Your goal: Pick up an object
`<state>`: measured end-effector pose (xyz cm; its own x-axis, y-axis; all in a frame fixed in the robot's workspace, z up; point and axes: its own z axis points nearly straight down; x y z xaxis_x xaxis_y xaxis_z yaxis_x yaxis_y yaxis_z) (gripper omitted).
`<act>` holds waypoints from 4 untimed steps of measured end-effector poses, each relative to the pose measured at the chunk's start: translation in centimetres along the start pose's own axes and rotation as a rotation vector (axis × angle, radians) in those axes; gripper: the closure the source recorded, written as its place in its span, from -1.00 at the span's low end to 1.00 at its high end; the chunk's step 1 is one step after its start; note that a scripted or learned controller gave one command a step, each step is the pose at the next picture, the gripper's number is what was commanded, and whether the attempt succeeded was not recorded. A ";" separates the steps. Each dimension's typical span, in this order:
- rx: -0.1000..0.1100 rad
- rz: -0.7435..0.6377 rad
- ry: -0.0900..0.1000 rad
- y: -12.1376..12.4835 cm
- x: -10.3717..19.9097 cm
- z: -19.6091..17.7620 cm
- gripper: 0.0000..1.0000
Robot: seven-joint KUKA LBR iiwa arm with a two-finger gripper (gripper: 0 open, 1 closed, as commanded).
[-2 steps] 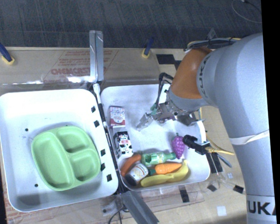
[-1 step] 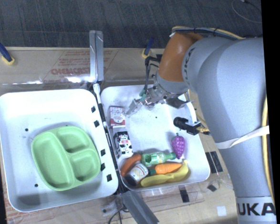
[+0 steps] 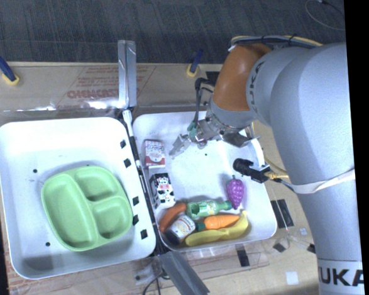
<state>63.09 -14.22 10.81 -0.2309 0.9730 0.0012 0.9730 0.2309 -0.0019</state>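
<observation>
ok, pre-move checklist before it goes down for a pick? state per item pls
1. Gripper over the right bin, not past its rim: ok, it hangs above the bin's upper part.
2. Nothing held already: cannot tell, the tip is too small and blurred.
3. Pick targets present: ok. Small red carton, black-and-white carton, purple grapes, green bottle, carrot and banana lie in the right bin.
4. Target free of neighbours: ok for the red carton, which lies apart; not ok for the tight cluster along the bin's near edge.
5. Green tray out of the way: ok, it sits in the left bin.
</observation>
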 end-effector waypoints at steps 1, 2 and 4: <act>-0.006 -0.232 -0.005 -2.1 3.5 1.4 -1.00; -0.003 -0.372 -0.003 3.1 1.3 -1.1 -1.00; -0.001 -0.142 -0.002 -6.0 2.3 1.1 -1.00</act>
<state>56.68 -13.33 9.69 -0.3659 0.9306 -0.0002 0.9306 0.3659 -0.0007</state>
